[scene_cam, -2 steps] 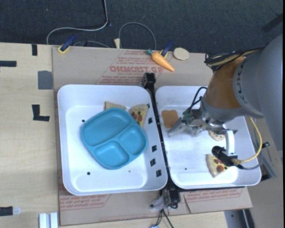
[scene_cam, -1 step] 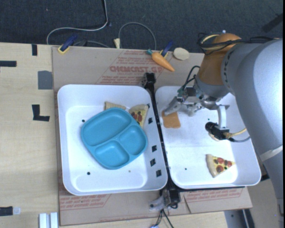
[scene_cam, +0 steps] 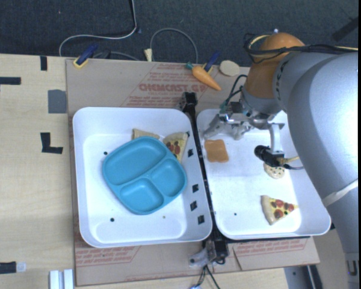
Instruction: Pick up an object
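Grey metal pincer (scene_cam: 228, 124) hangs low over the back-left corner of the right bin (scene_cam: 310, 224), just behind the tan bread-like piece (scene_cam: 216, 150). Cannot tell whether it is wide or narrow: the linkage is too tangled to read. Nothing visibly held.

Progress, by judgement: pick not yet made. Approach looks done; descent onto an object, closing and lifting are left. Likeliest target is the tan piece, lying flat on the bin floor next to the divider.

Right bin also contains a small cookie-like disc (scene_cam: 274, 171) under the arm and a pizza slice (scene_cam: 277, 209) near the front. Left bin (scene_cam: 84, 161) contains a blue divided plate (scene_cam: 144, 174), with another pizza slice (scene_cam: 177, 143) tucked at its back edge. Toy carrot (scene_cam: 204, 77) lies outside, behind the bins.
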